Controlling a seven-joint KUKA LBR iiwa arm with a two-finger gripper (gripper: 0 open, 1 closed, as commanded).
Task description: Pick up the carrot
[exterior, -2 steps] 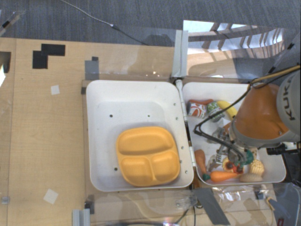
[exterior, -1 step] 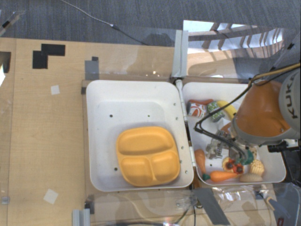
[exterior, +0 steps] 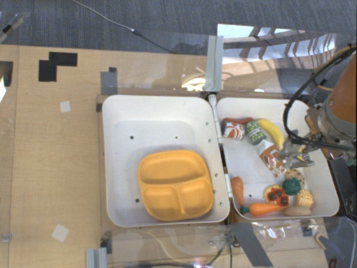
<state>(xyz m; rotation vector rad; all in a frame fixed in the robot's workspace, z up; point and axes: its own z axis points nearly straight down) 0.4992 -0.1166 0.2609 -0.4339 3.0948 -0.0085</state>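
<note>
On the bench, two shallow white bins side by side: left bin (exterior: 120, 149) bearing a yellow divided plate (exterior: 175, 184); right bin (exterior: 329, 197) bearing assorted toy food. Contents of right bin, far end: a red-and-white can (exterior: 234, 129), a green item (exterior: 255, 133), a banana (exterior: 270, 133), a red-and-white packet (exterior: 270, 156). Near end: a carrot (exterior: 267, 209), orange, lying flat close to the near wall, long axis roughly parallel to that wall, thick end toward the left bin, taper toward a cluster of a round fruit-print piece (exterior: 274, 194), a dark green piece (exterior: 291, 186), a corn cob (exterior: 304, 198) and a pale piece (exterior: 298, 210). A second orange-red tapered piece (exterior: 237, 190) stands just beside the dividing wall, long axis running away from the camera; which of the two is meant is a judgement, the flatter orange one being the likelier. Gripper (exterior: 294, 159): above the middle of the right bin, near the packet; whether released or clenched cannot be told, and nothing is seen held. Governing relation: carrot lies toward the near wall and slightly toward the left bin from the gripper, crowded on its tapered side by neighbours.
</note>
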